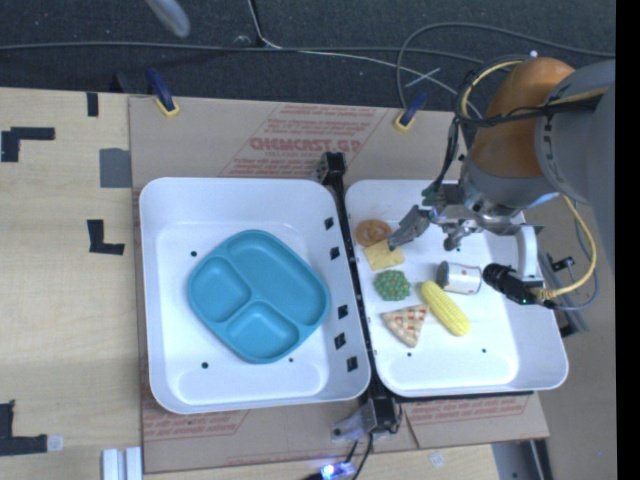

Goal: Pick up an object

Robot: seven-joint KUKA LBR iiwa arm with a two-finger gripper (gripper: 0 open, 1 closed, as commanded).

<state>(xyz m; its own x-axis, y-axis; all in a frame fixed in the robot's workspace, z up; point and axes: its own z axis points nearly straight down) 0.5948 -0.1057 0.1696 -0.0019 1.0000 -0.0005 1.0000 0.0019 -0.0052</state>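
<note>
Spread apart and clamped on nothing, the gripper [432, 230] hangs over the upper part of the right bin [535, 363], its left finger [408, 232] slanting down toward the cheese-like yellow block.

In the left bin [160, 268], a blue divided plate [258, 294] lies near the middle, tilted, with white floor bare all around it.

Just right of the black divider [345, 268], the toy foods cluster in the right bin's left half. A tan pretzel-like piece [373, 232] sits uppermost, touching the yellow block [384, 257]; below come a green bumpy piece [392, 286] and a pizza slice [406, 322] whose tip points down and right. The corn cob [445, 307] is yellow and ridged, its long axis running from upper left to lower right, just beside the pizza. A small white-and-silver cylinder [460, 278] lies on its side near the cob's upper end, axis roughly left to right. The bin's right half and lower edge offer open floor.
</note>
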